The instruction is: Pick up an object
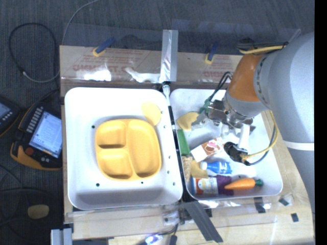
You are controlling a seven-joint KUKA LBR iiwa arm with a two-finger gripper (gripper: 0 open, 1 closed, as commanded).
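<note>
Hand (225, 117), grip state unclear, over right bin (271, 185) w/ orange carrot (240, 184), blue-labelled bottle (218, 167).

Yellow tray (127, 148), orange carrot (240, 184)

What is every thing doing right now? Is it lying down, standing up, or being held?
Yellow tray: lying flat in the left bin, compartments up.
Yellow disc: leaning on the left bin's wall.
Carrot: lying on its side in the right bin.
Blue-capped bottle: lying on its side.
Red-labelled bottle: lying on its side, beside the carrot.
Gripper: low over the right bin, jaws hidden.
</note>
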